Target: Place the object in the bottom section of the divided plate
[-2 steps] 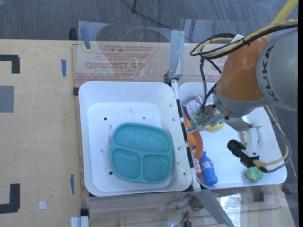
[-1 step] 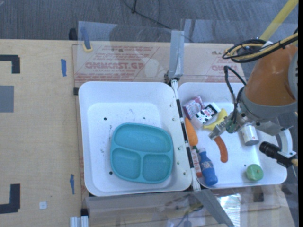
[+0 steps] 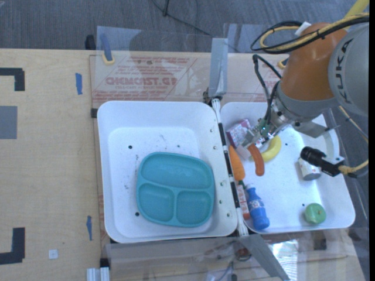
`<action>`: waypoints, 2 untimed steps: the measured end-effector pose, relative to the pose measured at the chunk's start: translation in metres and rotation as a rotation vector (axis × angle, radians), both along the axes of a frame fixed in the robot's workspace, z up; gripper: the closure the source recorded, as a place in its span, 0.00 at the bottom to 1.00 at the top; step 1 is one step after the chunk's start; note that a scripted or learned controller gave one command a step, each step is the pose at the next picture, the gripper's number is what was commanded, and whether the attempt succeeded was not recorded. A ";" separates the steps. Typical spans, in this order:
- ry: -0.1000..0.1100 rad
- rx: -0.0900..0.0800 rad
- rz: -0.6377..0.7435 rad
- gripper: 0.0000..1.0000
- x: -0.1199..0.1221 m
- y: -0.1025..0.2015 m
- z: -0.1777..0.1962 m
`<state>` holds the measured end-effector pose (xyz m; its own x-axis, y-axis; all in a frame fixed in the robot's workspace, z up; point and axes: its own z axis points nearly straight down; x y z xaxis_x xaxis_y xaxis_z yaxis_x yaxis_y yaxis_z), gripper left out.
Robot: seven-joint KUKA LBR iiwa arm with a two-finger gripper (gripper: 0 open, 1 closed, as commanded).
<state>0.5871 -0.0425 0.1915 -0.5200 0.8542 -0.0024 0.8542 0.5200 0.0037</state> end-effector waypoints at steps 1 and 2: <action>0.004 0.001 -0.240 1.00 -0.006 0.102 -0.007; 0.003 0.000 -0.239 0.00 -0.006 0.103 -0.007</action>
<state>0.5809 0.0601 0.1848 -0.3028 0.9531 -0.0006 0.9530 0.3028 0.0008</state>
